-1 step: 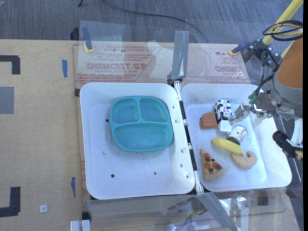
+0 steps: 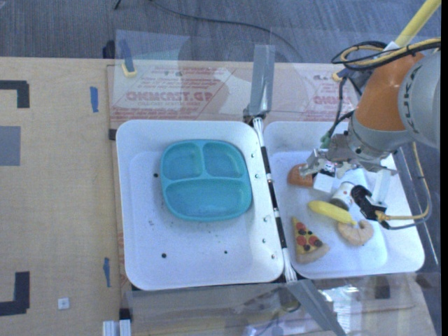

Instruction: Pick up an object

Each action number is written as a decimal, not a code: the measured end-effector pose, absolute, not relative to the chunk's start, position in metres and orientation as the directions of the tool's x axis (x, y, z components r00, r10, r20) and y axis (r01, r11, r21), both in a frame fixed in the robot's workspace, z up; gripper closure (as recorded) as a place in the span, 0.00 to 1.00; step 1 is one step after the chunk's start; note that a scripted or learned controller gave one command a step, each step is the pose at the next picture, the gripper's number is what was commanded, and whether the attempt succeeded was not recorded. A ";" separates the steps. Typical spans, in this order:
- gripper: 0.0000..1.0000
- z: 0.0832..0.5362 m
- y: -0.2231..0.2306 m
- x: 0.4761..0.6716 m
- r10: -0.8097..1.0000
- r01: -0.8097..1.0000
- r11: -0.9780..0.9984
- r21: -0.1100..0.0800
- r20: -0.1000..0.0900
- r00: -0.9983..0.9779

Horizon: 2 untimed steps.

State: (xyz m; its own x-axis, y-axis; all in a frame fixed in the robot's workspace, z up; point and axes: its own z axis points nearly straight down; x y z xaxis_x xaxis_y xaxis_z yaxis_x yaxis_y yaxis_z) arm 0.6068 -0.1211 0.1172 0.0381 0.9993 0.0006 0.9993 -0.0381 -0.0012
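Observation:
The right bin (image 2: 399,257) holds a brown-orange toy food piece (image 2: 299,178) at its left, a yellow banana (image 2: 330,211) in the middle, a pizza slice (image 2: 306,240) at the front left and a tan cookie-like piece (image 2: 355,233) at the front. My gripper (image 2: 318,166) hangs low over the bin's back left part, right beside and partly over the brown-orange piece. Whether it touches that piece is hidden by the gripper body. The grey arm with its orange band (image 2: 381,107) comes in from the right.
The left bin (image 2: 140,257) holds a teal divided plate (image 2: 206,180). A metal divider (image 2: 269,187) runs between the bins. A black cable with a yellow end (image 2: 378,214) trails from the wrist over the banana and the cookie.

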 end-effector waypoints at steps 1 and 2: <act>0.00 0.093 -0.124 0.636 0.984 0.984 -0.177 0.014 0.002 0.177; 1.00 0.103 -0.126 0.638 0.985 0.984 -0.175 0.017 -0.002 0.175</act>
State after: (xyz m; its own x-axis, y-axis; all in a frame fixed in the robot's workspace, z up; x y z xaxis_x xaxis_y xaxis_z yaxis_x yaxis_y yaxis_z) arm 0.6381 -0.1260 0.1032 0.1746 0.9846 -0.0021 0.9845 -0.1746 0.0175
